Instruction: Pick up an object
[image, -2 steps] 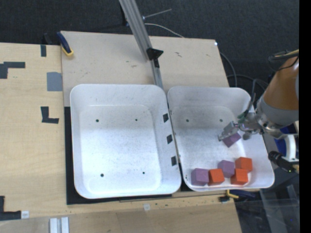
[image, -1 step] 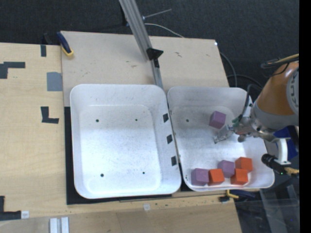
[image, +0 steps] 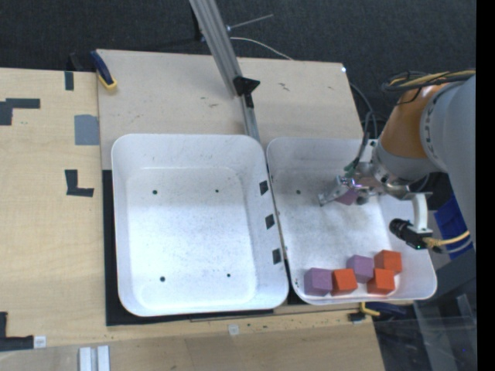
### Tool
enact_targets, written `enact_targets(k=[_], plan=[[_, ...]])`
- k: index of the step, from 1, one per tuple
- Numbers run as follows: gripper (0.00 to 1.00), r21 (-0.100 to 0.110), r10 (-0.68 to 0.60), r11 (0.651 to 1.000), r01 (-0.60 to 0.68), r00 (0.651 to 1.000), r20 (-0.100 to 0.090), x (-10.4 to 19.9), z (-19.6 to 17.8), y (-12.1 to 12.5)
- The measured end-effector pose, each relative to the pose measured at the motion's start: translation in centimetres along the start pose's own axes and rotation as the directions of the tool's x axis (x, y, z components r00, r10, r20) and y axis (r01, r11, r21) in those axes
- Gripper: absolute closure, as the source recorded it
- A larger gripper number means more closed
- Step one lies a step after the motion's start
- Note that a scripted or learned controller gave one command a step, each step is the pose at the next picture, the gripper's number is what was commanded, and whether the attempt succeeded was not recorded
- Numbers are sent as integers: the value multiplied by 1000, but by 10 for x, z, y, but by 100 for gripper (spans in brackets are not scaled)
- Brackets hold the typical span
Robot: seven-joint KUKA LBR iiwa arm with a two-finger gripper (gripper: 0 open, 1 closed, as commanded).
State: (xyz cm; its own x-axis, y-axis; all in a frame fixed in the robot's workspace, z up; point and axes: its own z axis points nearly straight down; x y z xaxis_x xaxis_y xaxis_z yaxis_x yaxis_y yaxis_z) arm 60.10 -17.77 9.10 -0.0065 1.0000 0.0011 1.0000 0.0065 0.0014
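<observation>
My gripper (image: 346,194) is low over the upper middle of the right white bin (image: 309,168), reaching in from the right below the orange wrist band. A small purple block (image: 351,198) shows between its fingers, and the gripper is shut on it. Along the bin's front edge lie several more blocks: a purple one (image: 318,281), an orange one (image: 345,281), a second purple one (image: 361,267), and two orange ones (image: 388,261) (image: 380,282).
The left white bin (image: 139,161) sits beside the right one, their rims touching in the middle. A slanted metal pole (image: 224,49) rises behind the bins. The arm's grey body (image: 456,130) overhangs the right bin's right rim.
</observation>
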Motion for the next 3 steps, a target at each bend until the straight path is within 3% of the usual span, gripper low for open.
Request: enact_targets(k=[1, 2, 3], plan=[[0, -1, 2, 1000, -2, 1000, 2, 2, -1, 47], [0, 6, 5, 1000, -5, 1000, 2, 7, -1, 5], [100, 5, 3, 1000, -3, 1000, 2, 8, -10, 6]])
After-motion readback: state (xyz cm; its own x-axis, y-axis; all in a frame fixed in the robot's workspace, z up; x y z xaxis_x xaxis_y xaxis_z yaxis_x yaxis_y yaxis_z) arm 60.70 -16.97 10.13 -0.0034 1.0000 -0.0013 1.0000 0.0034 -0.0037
